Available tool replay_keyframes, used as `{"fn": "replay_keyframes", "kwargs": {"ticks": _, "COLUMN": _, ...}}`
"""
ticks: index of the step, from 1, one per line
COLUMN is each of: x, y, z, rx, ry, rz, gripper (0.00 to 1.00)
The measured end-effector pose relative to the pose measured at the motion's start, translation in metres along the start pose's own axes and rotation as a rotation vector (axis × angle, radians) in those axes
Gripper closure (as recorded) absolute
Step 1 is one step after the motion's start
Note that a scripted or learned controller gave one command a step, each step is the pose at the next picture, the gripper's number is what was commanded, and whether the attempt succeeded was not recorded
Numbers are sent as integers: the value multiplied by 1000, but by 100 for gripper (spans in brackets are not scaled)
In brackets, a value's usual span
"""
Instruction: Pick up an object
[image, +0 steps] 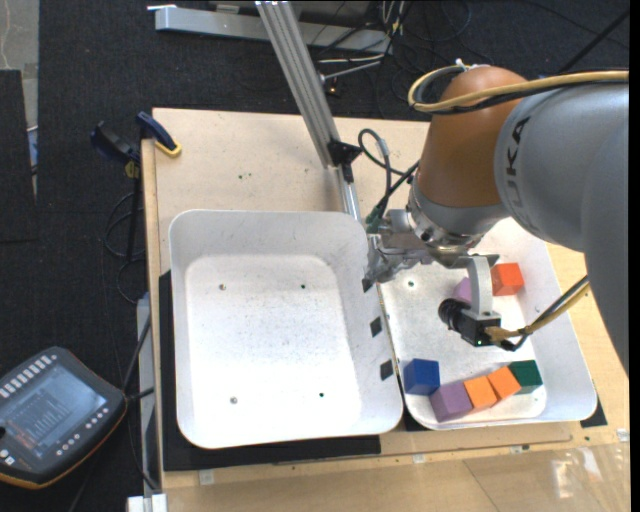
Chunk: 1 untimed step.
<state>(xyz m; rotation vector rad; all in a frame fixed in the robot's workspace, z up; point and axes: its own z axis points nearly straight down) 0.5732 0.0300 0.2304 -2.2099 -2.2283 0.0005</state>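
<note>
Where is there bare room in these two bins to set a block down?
The left bin has a wholly bare floor between its four walls. The right bin is crowded: blue block, purple block, orange block and green block line its near edge, and the arm hangs over its middle.

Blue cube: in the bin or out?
In. The small blue cube rests on the floor of the right-hand shallow white bin.
</note>
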Motion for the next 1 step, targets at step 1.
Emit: {"fn": "replay_keyframes", "kwargs": {"ticks": 1, "x": 45, "y": -20, "z": -4, "rx": 0, "ry": 0, "rz": 0, "gripper": 100}}
